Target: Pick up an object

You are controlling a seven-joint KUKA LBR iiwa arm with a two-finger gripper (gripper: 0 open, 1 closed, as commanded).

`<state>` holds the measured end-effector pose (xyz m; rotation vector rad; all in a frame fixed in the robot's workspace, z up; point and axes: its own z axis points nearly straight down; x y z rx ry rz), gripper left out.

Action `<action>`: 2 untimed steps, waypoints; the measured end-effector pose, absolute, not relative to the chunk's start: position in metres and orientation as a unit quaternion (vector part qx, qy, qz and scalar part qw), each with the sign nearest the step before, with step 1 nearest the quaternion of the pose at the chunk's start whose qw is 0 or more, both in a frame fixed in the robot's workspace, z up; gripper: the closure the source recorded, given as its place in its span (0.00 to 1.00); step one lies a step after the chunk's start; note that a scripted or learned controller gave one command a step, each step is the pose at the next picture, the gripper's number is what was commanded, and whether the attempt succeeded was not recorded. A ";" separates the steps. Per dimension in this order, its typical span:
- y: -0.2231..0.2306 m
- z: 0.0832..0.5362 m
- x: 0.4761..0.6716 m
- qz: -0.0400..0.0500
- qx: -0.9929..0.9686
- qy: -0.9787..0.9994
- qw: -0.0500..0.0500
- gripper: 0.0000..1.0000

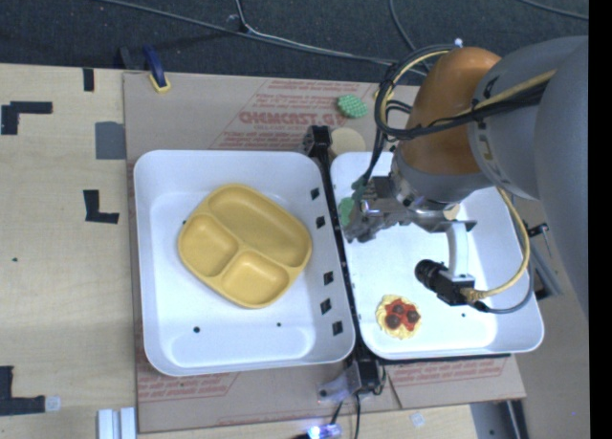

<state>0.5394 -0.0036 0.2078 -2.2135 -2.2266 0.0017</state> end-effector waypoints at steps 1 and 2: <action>0.040 0.213 0.558 0.000 -0.705 -0.709 0.001 1.00; 0.086 0.223 0.565 0.000 -0.705 -0.709 0.001 1.00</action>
